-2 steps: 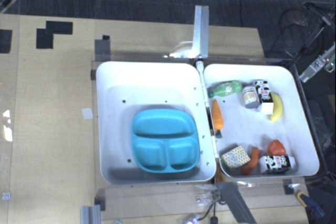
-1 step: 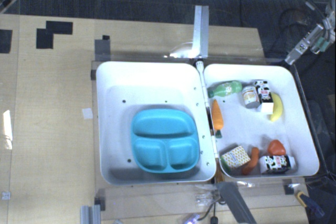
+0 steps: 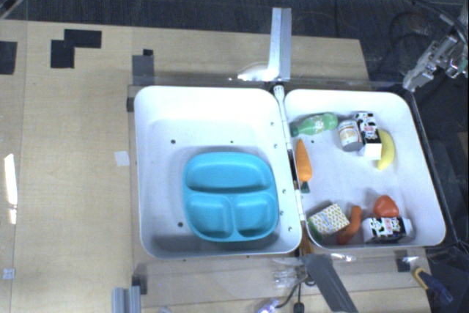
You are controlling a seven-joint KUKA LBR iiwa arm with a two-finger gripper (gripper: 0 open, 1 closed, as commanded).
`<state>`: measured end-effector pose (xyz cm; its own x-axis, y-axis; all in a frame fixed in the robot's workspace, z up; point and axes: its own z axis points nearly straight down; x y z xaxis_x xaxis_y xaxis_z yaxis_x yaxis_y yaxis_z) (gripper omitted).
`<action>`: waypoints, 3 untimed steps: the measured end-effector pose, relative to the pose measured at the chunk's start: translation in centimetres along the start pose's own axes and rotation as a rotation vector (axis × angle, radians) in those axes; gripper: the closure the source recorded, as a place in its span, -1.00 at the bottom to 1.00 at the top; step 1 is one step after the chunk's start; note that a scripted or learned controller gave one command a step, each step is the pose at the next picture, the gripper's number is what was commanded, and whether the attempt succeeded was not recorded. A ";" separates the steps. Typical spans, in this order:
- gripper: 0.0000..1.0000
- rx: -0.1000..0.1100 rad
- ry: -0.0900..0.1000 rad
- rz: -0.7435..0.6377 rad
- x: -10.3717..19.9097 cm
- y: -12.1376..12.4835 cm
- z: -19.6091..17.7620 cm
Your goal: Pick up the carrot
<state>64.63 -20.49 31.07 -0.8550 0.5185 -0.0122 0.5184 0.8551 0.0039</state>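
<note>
Plainly, the bench (image 3: 66, 179) spread widest beneath me, pale wood with dark squares near its far left corner. On it sat the two shallow white bins side by side. The left bin (image 3: 161, 128) held a blue divided plate (image 3: 231, 194), with one long compartment across its far side and two smaller ones nearer the camera. The right bin (image 3: 418, 157) held the smaller clutter.

My arm reached in from the right, and my gripper (image 3: 438, 59) hung past the far right corner of the right bin, above the dark floor and well apart from everything in the bins. It was small and blurred there; I could not tell how far my fingers stood apart, and nothing showed between them.

The carrot (image 3: 303, 160) lay along the left wall of the right bin, just beside the divider between the bins, its length running from far to near. A green packet (image 3: 314, 124) lay just beyond its far end. Further right stood a small jar (image 3: 349, 135), a black-and-white carton (image 3: 366, 127) and a banana (image 3: 385, 149). Along the near wall lay a patterned yellow box (image 3: 327, 218), a red sausage-like piece (image 3: 354, 221), a red-orange fruit (image 3: 385, 206) and another black-and-white carton (image 3: 385, 229).
</note>
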 end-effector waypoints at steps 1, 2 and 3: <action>1.00 -0.001 -0.001 -0.217 0.5 -0.3 -1.3; 1.00 -0.001 0.003 -0.198 1.5 0.9 4.3; 1.00 -0.001 0.003 -0.058 0.4 2.9 10.1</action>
<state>65.96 -17.84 21.03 -0.8836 0.4682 -0.0094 0.4682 0.8836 0.0039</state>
